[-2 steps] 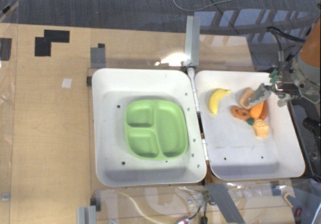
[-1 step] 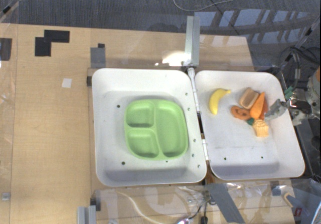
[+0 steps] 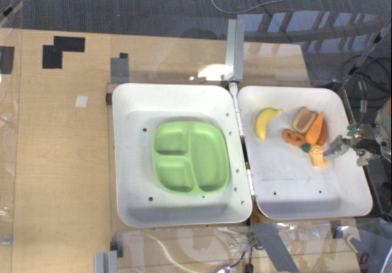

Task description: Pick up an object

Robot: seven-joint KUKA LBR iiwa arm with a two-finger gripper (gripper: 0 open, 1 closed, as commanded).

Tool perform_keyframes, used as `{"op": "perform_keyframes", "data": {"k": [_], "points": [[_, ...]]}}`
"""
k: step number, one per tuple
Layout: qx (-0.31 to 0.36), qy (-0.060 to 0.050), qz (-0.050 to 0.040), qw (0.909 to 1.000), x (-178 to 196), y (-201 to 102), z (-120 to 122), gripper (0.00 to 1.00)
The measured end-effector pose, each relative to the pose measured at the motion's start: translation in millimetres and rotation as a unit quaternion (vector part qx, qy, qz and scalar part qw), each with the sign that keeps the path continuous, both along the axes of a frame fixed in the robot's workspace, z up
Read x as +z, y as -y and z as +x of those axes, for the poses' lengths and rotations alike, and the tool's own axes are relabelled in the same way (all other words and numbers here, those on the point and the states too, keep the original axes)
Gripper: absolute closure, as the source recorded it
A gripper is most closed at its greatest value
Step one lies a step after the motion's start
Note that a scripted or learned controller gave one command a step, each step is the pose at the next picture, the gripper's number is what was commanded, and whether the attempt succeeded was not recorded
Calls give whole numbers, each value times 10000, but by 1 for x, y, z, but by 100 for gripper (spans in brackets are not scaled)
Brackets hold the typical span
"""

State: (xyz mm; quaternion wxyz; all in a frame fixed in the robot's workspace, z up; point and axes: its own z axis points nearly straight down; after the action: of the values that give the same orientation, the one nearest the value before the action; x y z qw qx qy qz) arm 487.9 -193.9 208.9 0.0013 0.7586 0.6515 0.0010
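On the left, the wooden bench (image 3: 55, 161) is carrying a few black patches toward its ten o'clock corner. Next comes the left bin (image 3: 125, 143), a shallow white one, and a light green divided plate (image 3: 191, 157) is lying flat in its middle, with two small compartments on its nine o'clock side and one long compartment on its three o'clock side. A grey metal post (image 3: 235, 48) is standing at twelve o'clock, above the seam where the two bins are meeting.

The right bin (image 3: 294, 195) is sitting just beside the left one, and the things to pick are gathering in its upper half. A yellow banana (image 3: 264, 122) is lying at about ten o'clock from the bin's centre, apart from the rest. Toward two o'clock, a tan piece of bread (image 3: 302, 119) is touching an orange carrot (image 3: 315, 129) on its three o'clock side. A small reddish-orange piece (image 3: 293, 137) is lying just at the carrot's eight o'clock. A small yellow block (image 3: 317, 156) is resting just below the carrot, at its six o'clock.

The tool (image 3: 335, 147) is reaching in from three o'clock, low over the right bin's edge, its tip just beside the yellow block. I cannot tell whether it is apart or together, and nothing is showing as held in it.
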Motion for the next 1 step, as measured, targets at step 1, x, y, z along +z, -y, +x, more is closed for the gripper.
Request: {"op": "perform_keyframes", "data": {"k": [1], "points": [[286,38,-13,9996,-118,-10,65,0]]}}
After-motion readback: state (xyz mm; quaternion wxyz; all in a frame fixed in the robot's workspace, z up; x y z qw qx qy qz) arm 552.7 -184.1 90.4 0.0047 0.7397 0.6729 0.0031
